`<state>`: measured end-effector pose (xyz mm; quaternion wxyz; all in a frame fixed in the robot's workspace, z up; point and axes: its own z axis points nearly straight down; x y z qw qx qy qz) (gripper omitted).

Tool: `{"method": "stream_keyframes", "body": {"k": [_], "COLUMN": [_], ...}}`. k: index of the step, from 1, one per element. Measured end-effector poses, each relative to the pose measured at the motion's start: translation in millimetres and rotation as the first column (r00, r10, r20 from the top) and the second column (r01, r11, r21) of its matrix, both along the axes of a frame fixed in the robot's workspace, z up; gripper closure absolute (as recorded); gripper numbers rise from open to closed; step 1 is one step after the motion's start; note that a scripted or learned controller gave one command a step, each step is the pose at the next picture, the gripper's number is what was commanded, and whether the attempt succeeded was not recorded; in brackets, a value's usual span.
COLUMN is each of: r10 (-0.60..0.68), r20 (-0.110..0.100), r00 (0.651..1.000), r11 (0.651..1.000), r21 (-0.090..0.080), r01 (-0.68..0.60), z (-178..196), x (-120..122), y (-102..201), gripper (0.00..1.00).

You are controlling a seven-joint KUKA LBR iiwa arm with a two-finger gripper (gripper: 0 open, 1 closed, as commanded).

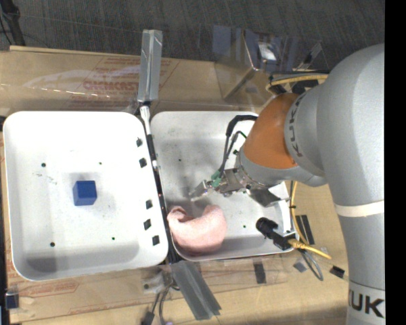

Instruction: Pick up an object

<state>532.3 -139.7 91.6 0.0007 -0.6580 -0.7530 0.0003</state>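
Right bin (189, 124): pink object (197, 229) just below tool (206, 187).

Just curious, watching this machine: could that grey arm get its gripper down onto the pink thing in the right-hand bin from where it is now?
Probably yes. The gripper hangs in the same bin, just above the pink object, and nothing lies between them. The object sits against the bin's near-left corner, which may crowd a grasp.

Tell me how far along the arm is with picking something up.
Done: the arm has reached into the right bin, and the gripper sits low just above the pink soft object. In hand: nothing visibly; the pink object lies on the bin floor near the front wall. Left: closing on an object and lifting it. The blue cube rests untouched in the left bin.
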Motion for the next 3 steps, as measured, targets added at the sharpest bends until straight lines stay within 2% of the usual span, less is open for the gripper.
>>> {"method": "stream_keyframes", "body": {"k": [1,2,3], "r10": [0.093,0.096,0.014], "r20": [-0.003,-0.005,0.001], "r00": [0.996,0.995,1.000], "r11": [0.996,0.995,1.000], "r21": [0.002,0.002,0.000], "r01": [-0.093,-0.096,-0.014], "z": [-1,9,167], "x": [-32,-31,29], "y": [33,32,74], "gripper": [0.00,1.00,1.00]}}
